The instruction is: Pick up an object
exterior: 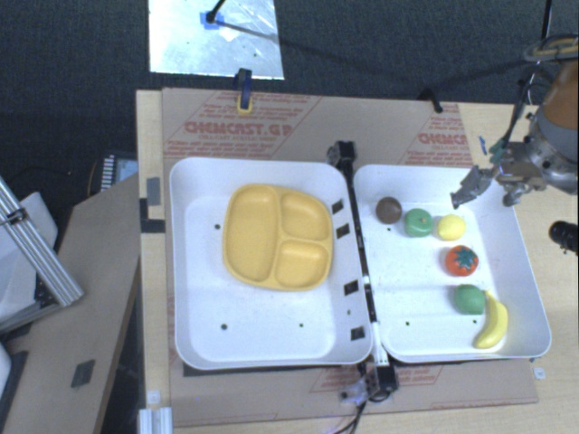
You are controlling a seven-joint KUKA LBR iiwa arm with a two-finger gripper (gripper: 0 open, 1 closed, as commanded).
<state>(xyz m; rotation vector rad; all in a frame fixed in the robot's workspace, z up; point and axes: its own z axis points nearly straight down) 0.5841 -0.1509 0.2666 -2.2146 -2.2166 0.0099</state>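
Note:
The right bin [398, 333] holds several toy foods: a brown round piece [388, 210], a green round piece [418, 222], a yellow lemon [450, 228], a red tomato [461, 260], a green piece [469, 299] and a yellow banana [492, 324]. My gripper [488, 188] hangs over the bin's far right corner, up and right of the lemon, apart from it. Its two fingers are spread, one [469, 191] pointing left and one [512, 194] further right, with nothing between them.
The left bin [204, 333] holds a yellow three-compartment plate [276, 235]. A black divider with clips [355, 242] runs between the bins. A yellow clamp [244, 93] sits at the bench's far edge. The arm [556, 125] enters from the right.

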